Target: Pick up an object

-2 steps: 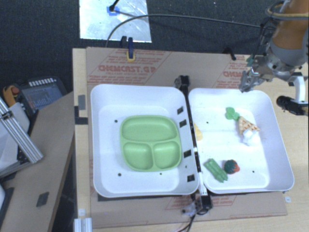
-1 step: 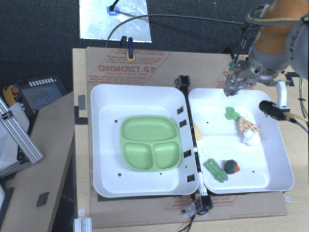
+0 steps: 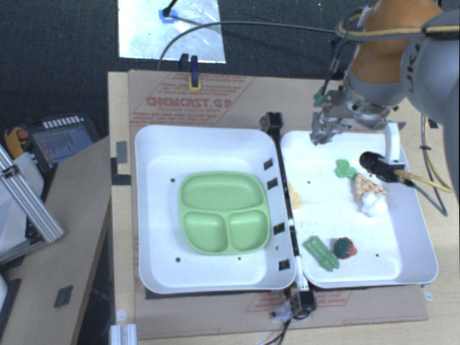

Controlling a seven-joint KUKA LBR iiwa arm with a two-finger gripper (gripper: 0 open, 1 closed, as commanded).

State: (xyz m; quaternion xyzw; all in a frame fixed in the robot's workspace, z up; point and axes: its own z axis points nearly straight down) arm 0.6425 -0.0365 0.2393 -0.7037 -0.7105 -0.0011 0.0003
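Note:
My gripper (image 3: 321, 136) hangs over the far left corner of the right bin (image 3: 410, 243), with nothing visible between its fingers. In that bin lie a small green piece (image 3: 344, 168), an ice-cream cone toy with a white scoop (image 3: 369, 191), a strawberry-like red and green toy (image 3: 345, 247) and a green pod-shaped toy (image 3: 320, 253). A small yellow piece (image 3: 294, 196) rests by the bin's left wall. All of these lie nearer the camera than the gripper, apart from it.
The left bin (image 3: 154, 192) holds a green divided plate (image 3: 221, 213). A black divider with clips (image 3: 279, 185) runs between the bins. A grey device (image 3: 61, 141) and a metal rail (image 3: 25, 196) sit on the side table at left.

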